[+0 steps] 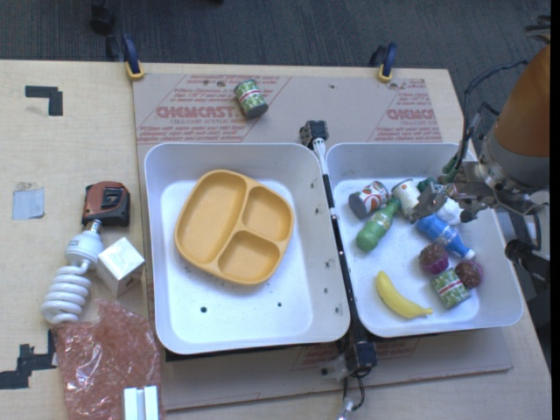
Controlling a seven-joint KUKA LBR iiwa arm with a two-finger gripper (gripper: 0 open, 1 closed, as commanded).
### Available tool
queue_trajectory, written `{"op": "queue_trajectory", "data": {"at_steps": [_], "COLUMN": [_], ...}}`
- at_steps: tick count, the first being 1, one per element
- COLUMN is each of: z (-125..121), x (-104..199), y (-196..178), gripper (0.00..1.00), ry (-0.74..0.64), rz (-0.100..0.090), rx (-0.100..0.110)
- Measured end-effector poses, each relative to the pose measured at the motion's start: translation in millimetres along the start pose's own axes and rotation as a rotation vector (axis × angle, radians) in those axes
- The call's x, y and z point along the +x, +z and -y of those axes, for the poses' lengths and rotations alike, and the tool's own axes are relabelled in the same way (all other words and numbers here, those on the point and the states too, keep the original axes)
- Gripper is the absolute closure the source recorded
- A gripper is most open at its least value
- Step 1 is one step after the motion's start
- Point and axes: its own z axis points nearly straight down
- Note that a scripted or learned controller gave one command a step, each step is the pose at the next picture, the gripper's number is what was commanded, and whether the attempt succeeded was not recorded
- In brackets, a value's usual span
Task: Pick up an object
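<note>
Over the right bin (pixel 503 309), the end effector (pixel 442 198) cannot be told open or shut, and the crowded blue bottle (pixel 444 234) could be missed.

A plate (pixel 233 227) is set in the left bin (pixel 162 261); a banana (pixel 400 297) and bottle (pixel 376 227) are laid in the right bin (pixel 367 166).

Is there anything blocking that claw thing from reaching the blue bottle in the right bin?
Nothing visible does. The gripper hangs in the right bin right at the upper end of the blue bottle. Close neighbours crowd it, though: a white bottle to the left and a dark red grape bunch below.
</note>
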Motion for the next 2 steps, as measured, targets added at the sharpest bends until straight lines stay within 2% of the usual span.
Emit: {"op": "queue_trajectory", "data": {"at_steps": [1, 2], "z": [-31.8, 22.2], "x": [-7.6, 13.9], "y": [138.3, 152.3], "gripper": [0.0, 0.0], "ry": [0.002, 0.003], "rz": [0.0, -0.001], "rx": [-0.001, 0.0]}}
